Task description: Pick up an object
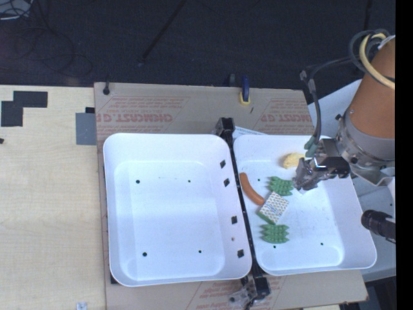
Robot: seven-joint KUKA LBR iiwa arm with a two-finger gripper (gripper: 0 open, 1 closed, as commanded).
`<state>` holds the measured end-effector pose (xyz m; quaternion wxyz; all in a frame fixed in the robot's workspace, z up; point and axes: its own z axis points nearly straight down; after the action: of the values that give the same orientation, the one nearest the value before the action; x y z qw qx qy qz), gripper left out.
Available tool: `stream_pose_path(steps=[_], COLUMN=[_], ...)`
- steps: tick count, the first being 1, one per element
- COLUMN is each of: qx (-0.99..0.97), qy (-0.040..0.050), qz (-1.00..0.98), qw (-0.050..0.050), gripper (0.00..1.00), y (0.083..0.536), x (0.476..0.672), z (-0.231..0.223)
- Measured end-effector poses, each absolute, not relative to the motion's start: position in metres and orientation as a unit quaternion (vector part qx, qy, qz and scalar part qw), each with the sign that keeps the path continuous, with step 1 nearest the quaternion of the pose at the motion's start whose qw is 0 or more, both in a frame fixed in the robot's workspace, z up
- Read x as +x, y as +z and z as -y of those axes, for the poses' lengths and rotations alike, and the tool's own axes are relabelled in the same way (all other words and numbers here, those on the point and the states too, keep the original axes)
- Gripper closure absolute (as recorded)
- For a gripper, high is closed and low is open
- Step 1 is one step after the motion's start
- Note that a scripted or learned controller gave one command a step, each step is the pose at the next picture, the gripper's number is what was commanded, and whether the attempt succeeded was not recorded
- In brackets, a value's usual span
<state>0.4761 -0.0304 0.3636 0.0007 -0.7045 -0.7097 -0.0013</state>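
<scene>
I see the objects clustered in the right bin (335, 250), toward its left wall: an orange sausage (251, 189), a checkered block (274, 206), two green pieces (280, 186) (274, 234), and a yellow item (292, 160) near the far edge. My gripper (304, 181) hovers just beside the upper green piece; whether its jaws are spread I cannot tell. The left bin (122, 173) sits alongside.
</scene>
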Motion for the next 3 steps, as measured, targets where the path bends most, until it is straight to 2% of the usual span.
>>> stream_pose_path(steps=[1,2,3], qx=[-0.706,-0.704,-0.706], qy=[0.0010,0.0007,-0.0002], qz=[0.708,0.710,0.709], qw=[0.000,0.002,0.001], gripper=[1.00,1.00,1.00], y=[0.352,0.357,0.388], x=[0.539,0.489,0.476], z=[0.031,-0.051,-0.089])
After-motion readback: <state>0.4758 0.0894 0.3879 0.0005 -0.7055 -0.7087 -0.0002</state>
